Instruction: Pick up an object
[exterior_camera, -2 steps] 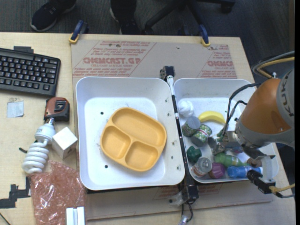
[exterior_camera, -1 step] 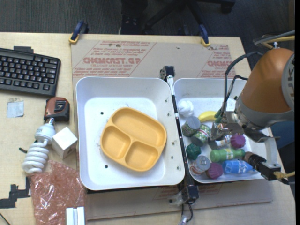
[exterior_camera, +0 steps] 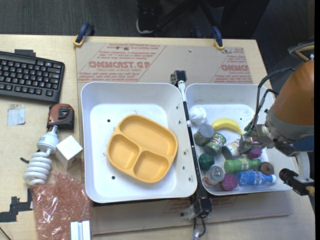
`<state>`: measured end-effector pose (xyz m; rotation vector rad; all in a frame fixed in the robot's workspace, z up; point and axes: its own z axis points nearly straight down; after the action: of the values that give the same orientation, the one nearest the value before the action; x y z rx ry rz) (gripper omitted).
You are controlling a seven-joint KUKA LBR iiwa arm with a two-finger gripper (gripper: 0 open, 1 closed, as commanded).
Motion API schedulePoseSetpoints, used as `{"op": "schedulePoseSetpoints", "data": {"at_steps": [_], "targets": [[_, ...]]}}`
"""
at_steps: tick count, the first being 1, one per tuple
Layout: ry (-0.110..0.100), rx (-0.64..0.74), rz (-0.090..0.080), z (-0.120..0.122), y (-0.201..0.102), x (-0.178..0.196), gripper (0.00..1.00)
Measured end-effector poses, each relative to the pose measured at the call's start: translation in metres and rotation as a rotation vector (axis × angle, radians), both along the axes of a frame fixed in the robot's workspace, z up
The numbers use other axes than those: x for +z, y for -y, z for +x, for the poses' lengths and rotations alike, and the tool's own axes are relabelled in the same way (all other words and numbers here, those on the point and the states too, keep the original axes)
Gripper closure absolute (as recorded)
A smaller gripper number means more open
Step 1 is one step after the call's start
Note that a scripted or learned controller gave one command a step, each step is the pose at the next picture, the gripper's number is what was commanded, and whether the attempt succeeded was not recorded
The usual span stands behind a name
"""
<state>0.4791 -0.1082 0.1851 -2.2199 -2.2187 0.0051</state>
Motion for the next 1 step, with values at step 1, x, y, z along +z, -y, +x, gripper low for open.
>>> {"op": "schedulePoseSetpoints", "data": {"at_steps": [1], "targets": [[0.000, 0.004, -0.001, 0.0469, -0.0278, 0.0041, 1.00]]}}
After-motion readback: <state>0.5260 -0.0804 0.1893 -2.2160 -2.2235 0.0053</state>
